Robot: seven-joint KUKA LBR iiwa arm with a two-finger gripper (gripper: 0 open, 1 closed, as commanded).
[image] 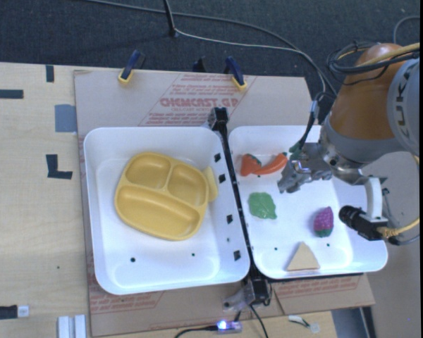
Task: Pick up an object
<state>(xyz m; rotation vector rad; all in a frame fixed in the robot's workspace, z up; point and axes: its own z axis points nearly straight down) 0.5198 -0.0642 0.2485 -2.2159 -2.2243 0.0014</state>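
Observation:
The right bin (352, 263) holds an orange carrot-like piece (262, 165) near its top left, a green leafy piece (262, 205) below that, a purple grape cluster (323, 220) to the right, and a tan wedge (302, 258) near the front edge. My gripper (293, 177) hangs over the right bin, just right of the orange piece and above the green one. Nothing shows between its fingers.
The left bin (102, 259) carries a yellow divided plate (163, 194). A black divider (229, 189) runs between the bins. Blue-and-yellow clamps (130, 67) hold the cardboard at the back. A black cable (197, 27) crosses the dark floor beyond.

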